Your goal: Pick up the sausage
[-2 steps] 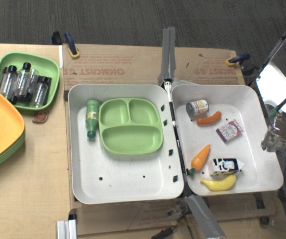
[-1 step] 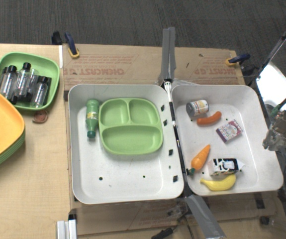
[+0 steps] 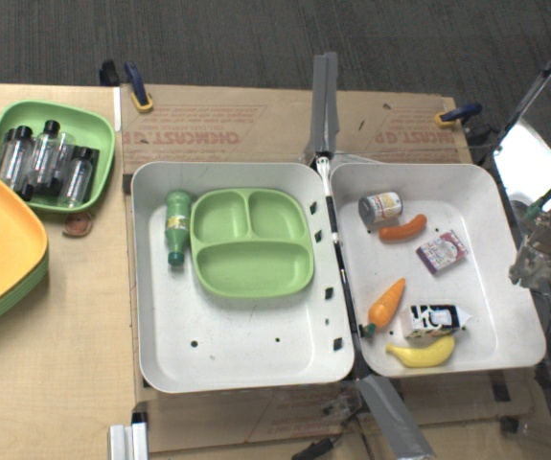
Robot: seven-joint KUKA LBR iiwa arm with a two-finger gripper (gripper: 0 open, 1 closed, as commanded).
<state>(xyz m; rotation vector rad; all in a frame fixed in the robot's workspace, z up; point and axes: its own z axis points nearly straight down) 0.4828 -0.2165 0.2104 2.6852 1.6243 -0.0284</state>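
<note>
The sausage lies in the right bin, well to the camera-left of the gripper at that bin's right rim. It looks like a light, smooth, rigid toy, likely slippery; the curved middle, pinched across its narrow width, seems the best hold. A can touches its upper-left end, and a purple packet lies between sausage and gripper. Whether the gripper stands spread or closed, I cannot tell.
</note>
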